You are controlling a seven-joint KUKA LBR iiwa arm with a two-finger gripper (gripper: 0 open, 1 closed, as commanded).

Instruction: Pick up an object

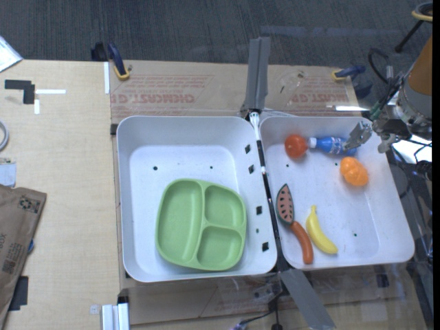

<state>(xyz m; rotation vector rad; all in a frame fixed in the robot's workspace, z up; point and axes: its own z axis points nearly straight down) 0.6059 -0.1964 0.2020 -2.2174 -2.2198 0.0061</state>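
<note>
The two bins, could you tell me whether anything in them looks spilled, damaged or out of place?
Nothing stands out. The green plate lies flat in the left bin; the tomato, orange, banana, sausage, watermelon slice and blue bottle lie loose in the right bin.

Open floor mid right bin (385, 253), toys ringing it, plate (201, 224) crowding left bin (130, 184)

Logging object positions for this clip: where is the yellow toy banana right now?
The yellow toy banana lies in the right white bin, near its front edge, just right of the red-orange toy sausage.
</note>
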